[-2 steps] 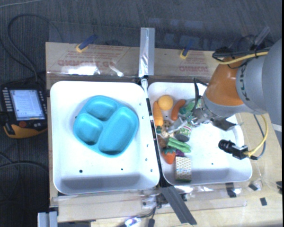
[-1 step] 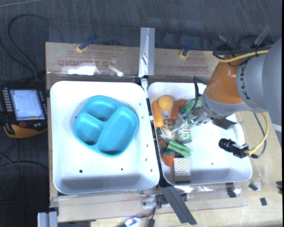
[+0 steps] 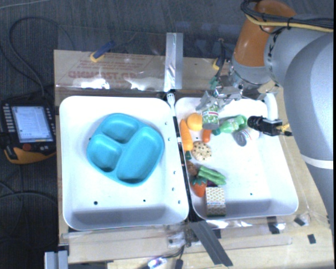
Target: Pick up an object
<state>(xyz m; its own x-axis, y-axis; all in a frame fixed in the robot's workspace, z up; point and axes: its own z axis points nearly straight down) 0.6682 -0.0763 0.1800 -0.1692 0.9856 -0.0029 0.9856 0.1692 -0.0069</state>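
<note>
My gripper (image 3: 215, 101) hangs over the far left part of the right bin (image 3: 269, 172), below the orange band of the arm. Directly under it lies a small green-and-white labelled item (image 3: 210, 117), next to a green bottle (image 3: 231, 125) lying on its side. Along the bin's left wall sit an orange ball (image 3: 194, 121), a carrot (image 3: 186, 138), a speckled cookie (image 3: 201, 150), a green vegetable (image 3: 212, 176), a red piece (image 3: 199, 190) and a patterned box (image 3: 215, 200). Whether the gripper touches the labelled item I cannot tell.
The left bin (image 3: 78, 200) holds a blue three-part dish (image 3: 126, 148). A metal divider (image 3: 173, 60) stands behind the bins. A black fitting (image 3: 266, 125) juts over the right bin's far right side. A teach pendant (image 3: 25, 128) lies on the floor at left.
</note>
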